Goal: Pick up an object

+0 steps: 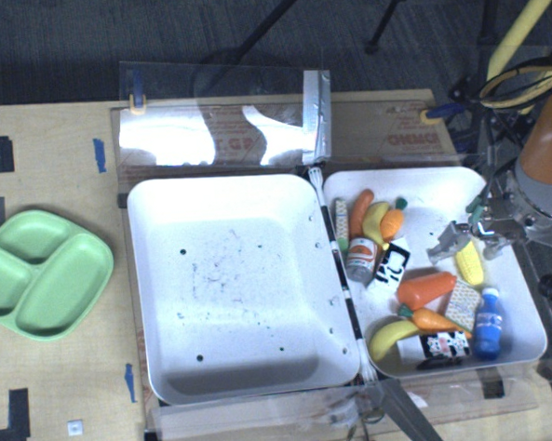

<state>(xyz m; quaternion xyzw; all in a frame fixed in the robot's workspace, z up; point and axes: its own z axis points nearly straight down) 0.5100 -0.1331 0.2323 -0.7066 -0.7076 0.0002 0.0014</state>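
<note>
The right bin (414, 183) holds several toy foods. A yellow corn cob (470, 263) lies near its right wall, with a red-orange pepper (427, 287) and a tan cracker (462, 299) beside it. Further forward are a blue bottle (488, 323), a banana (389, 338) and a black-and-white box (445, 345). A carrot (360, 212), a yellow fruit (376, 221) and a small can (360, 256) sit by the left wall. My gripper (453, 238) hangs over the right side of this bin, just above and left of the corn, open with nothing between its fingers.
The left bin (233, 283) sits beside the right one, sharing a raised divider. A green divided plate (41, 273) rests on the bench at far left. A clear panel (214, 125) stands behind the bins. The arm's body (538, 166) and cables crowd the right edge.
</note>
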